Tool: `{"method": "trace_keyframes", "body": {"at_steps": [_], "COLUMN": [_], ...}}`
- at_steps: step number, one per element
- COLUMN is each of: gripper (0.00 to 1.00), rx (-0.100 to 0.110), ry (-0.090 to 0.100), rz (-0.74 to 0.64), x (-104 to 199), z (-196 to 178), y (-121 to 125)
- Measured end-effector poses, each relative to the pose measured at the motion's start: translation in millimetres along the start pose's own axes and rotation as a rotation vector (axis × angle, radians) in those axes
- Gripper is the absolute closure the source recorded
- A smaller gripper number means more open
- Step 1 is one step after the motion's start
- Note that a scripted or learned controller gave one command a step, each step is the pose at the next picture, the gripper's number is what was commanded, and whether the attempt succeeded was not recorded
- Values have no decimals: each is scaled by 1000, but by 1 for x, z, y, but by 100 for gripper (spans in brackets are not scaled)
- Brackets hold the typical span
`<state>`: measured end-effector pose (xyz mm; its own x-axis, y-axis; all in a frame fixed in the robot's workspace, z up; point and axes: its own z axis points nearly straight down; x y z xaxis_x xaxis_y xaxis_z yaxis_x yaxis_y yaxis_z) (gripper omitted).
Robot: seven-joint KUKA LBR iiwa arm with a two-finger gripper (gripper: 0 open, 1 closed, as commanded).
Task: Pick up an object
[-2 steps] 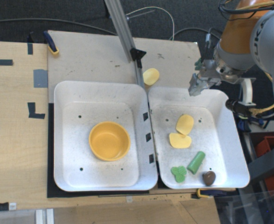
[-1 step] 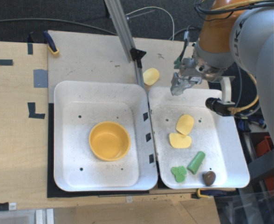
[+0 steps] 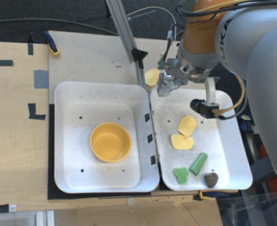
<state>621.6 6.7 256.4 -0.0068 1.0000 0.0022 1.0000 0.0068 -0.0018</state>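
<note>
Camera view, near to far: brown object [image 3: 211,179], green cylinder [image 3: 198,163] and green leafy piece [image 3: 180,174] lie in the right bin [image 3: 232,140], well below the pincer [image 3: 164,89]. Two yellow chips [image 3: 184,133] sit nearer it. Yellow bowl [image 3: 110,141] occupies the left bin [image 3: 68,126]. A pale yellow piece [image 3: 151,77] lies just left of the pincer; whether its fingers grip it cannot be told.
</note>
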Motion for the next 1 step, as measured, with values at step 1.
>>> {"method": "trace_keyframes", "body": {"at_steps": [1], "gripper": [100], "rx": [2], "ry": [-1], "rz": [-1], "x": [60], "z": [17], "y": [-5]}}
